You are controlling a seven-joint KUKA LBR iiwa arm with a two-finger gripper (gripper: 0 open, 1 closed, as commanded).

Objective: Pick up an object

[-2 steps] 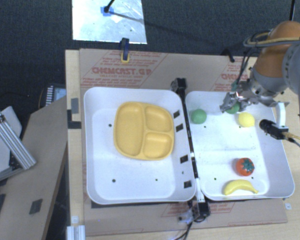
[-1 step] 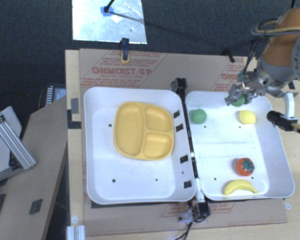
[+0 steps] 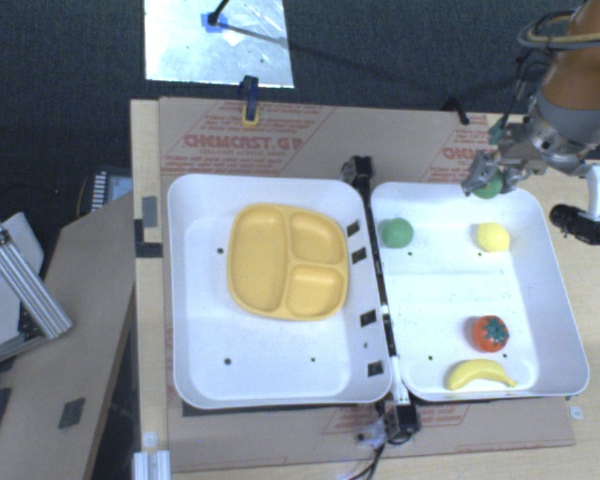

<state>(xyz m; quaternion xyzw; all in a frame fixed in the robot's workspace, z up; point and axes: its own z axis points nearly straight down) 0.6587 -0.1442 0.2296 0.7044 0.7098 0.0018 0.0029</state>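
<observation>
My gripper (image 3: 490, 180) hangs over the far rim of the right bin (image 3: 540, 288), near its back right corner. A small green object (image 3: 488, 188) shows between its fingers, and the gripper is shut on it. Inside the right bin lie a green ball (image 3: 396, 232) at the back left, a yellow lemon (image 3: 492, 237) at the back right, a red tomato (image 3: 489, 333) lower down and a yellow banana (image 3: 480, 374) near the front rim.
The left bin (image 3: 195, 298) holds a yellow divided plate (image 3: 285, 261). Black clips run along the seam between the bins (image 3: 372, 288). A black fixture (image 3: 580, 223) sticks out just right of the right bin.
</observation>
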